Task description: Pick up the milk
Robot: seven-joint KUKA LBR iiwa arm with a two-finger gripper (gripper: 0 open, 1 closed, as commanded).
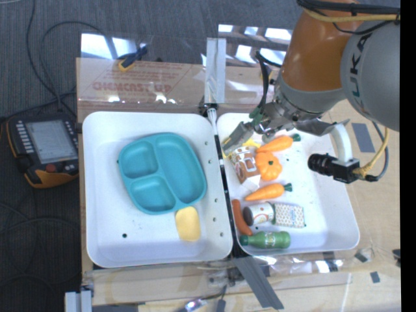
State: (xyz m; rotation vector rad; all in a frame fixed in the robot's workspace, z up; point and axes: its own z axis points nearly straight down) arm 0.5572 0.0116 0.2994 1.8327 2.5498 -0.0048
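- Camera view: gripper (242, 135) hung low at right bin's (338, 229) far-left corner, just above milk carton (245, 162).
- Grip state impossible to tell.
- Carrots (274, 144) lay beside carton.

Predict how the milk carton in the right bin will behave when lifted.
The milk carton looks boxy and flat-sided, so it probably won't roll. It seems small, so likely light. Close beside the orange pepper, it may nudge that when lifted.
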